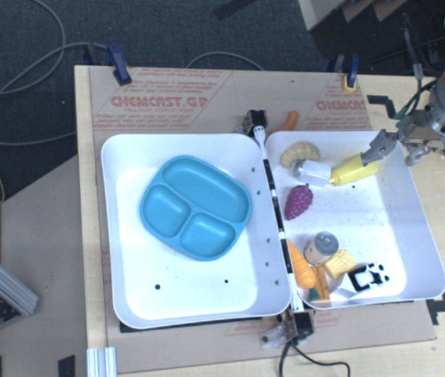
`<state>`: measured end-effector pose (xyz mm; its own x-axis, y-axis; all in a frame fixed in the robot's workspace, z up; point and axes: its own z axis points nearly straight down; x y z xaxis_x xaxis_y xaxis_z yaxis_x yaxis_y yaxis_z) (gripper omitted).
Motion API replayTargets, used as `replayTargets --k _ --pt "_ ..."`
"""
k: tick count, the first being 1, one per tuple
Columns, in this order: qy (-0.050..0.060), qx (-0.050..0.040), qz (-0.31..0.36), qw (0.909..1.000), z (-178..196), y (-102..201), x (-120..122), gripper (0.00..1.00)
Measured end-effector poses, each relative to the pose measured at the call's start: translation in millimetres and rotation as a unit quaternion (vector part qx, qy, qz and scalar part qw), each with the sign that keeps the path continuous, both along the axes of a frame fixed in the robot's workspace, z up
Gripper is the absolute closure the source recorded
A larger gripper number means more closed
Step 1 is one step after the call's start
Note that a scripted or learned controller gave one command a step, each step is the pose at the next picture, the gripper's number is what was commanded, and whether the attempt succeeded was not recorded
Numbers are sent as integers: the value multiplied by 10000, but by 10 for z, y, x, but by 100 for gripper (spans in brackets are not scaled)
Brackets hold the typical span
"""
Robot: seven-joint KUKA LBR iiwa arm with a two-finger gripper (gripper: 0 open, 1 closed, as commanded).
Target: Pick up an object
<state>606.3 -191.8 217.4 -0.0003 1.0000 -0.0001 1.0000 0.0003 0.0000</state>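
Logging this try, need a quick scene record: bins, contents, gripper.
left bin: blue divided plate
right bin: croissant, yellow bottle, purple grapes, small jar, carrot, yellow block, black-and-white tag
outside bins: orange item on the bench past the right bin's far edge
gripper: at the right bin's far right corner, beside the yellow bottle's tip
grasp: not clear from this view
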Motion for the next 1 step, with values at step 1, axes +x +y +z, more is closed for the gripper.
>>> replayTargets --k 1 --pt "26 6 12 10000 -1372 -54 453 0"
